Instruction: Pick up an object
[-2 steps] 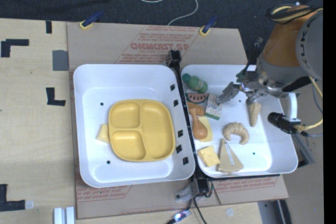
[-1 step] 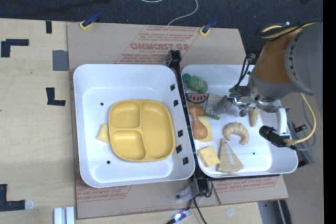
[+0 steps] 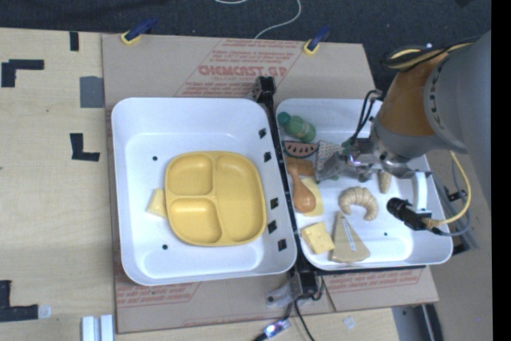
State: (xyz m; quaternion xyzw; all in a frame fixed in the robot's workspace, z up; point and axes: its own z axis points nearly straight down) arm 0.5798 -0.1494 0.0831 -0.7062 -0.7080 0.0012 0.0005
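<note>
Croissant (image 3: 360, 202): lies in the right bin (image 3: 423, 251), near its middle, on the bin floor; a likely pick, since it sits closest to the claw with bare floor around it
Claw (image 3: 334, 162): low over the right bin's far-left part, fingers pointing left; whether they are open or closed cannot be told from this view, and nothing is seen between them
Key relation: the croissant is to the near-right of the claw tip, close by but apart from it
Croissant long axis: curved, running roughly left to right, horns turned toward the near side; a grip across the thick middle looks the safest judgement
Arm (image 3: 415, 104): enters from the right, orange band above the wrist, its body over the right bin's far-right part
Neighbours of the claw: watermelon slice (image 3: 301, 148) just left of the tip, green item (image 3: 297, 126) farther off at the far-left corner, orange food piece (image 3: 304, 192) to the near-left
Other items: cheese block (image 3: 317, 238) and pale wedge (image 3: 348, 242) on the near side of the right bin, well clear of the claw
Left bin (image 3: 136, 140): holds a yellow tray (image 3: 215, 198); plays no part in the likely move
Step judged: approach; nothing lifted yet
Risk: the crowded left side may get nudged if the claw closes where it stands
</note>
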